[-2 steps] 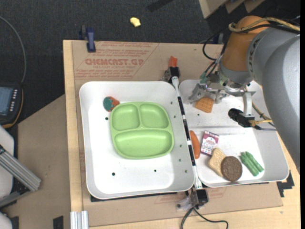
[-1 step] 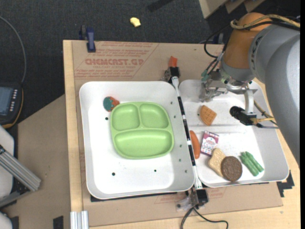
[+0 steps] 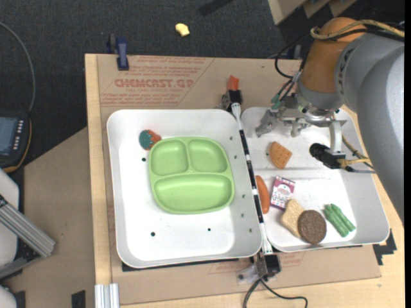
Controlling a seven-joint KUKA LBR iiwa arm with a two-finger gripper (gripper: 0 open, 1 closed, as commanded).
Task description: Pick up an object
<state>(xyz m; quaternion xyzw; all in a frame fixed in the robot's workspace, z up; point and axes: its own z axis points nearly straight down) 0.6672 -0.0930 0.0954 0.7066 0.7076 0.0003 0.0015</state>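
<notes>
So far nothing's been picked up, as far as I can tell. The arm (image 3: 359,50) is hanging over the back of the right bin (image 3: 379,205), and the gripper (image 3: 280,122) sits low near that bin's far left corner with nothing between its fingers. They look spread apart to me, so released and empty. The whole grab is still to do.

Left bin (image 3: 122,191): a green divided plate (image 3: 191,174) takes up the middle, all three sections bare, and a small red-and-teal thing (image 3: 149,138) sits just beside its back left corner.

Right bin has the pickable stuff: a tan cracker-like piece (image 3: 279,154) nearest the gripper, then a carrot (image 3: 262,194) along the left wall, a little pink box (image 3: 282,192), a brown cookie (image 3: 312,226) touching a pale wafer (image 3: 291,215), and a green veggie (image 3: 338,218) at the front right.
</notes>
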